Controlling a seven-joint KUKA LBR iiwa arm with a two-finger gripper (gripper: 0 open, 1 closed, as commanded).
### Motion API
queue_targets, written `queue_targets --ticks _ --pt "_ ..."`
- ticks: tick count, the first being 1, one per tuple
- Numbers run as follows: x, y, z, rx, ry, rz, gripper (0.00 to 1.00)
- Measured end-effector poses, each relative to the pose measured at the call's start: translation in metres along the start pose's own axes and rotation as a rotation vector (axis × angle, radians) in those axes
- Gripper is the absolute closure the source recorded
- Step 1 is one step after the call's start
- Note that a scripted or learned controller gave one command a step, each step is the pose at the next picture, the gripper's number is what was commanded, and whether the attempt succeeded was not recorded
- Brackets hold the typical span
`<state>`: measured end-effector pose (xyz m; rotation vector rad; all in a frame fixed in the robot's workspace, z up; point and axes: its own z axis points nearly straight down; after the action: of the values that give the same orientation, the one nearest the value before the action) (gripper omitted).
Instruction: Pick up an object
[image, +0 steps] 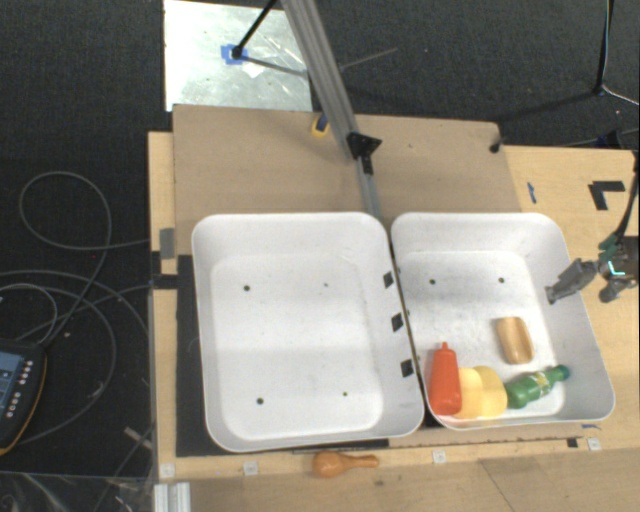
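I hover at three o'clock, my gripper (592, 282) spread and empty – approach step; next, drop onto the bread (515, 339) at five

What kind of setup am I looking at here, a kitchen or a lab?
Most likely a robot lab test bench: two white bins on a cardboard-topped bench, toy food such as a red bottle, loose cables on dark carpet, and a gripper at the right bin's edge.
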<state>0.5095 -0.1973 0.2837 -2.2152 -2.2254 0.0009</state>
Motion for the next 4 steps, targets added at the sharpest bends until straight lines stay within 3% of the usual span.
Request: queue_targets --ticks 1,3,4 --pt "0.000 0.001 -0.002 -0.003 -0.001 0.001 0.00" --pt "0.001 -0.008 0.099 0.001 0.001 0.004 0.00" --pt "-0.005 0.000 0.149 0.001 0.001 0.004 0.00"
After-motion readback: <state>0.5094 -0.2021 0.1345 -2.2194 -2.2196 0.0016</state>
